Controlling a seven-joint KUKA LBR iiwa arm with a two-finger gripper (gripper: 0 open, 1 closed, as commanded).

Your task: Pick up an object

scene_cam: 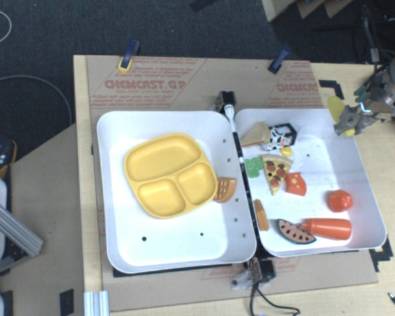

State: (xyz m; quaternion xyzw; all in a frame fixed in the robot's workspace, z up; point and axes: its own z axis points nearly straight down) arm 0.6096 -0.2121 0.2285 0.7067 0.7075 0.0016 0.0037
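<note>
Gripper (351,122) sits above the right bin's (368,196) upper right rim; its opening cannot be determined. Tomato (340,200) lies inside.

The arm (390,87) was cut off by the right edge, and the gripper (350,120) looked too blurred to read.
</note>
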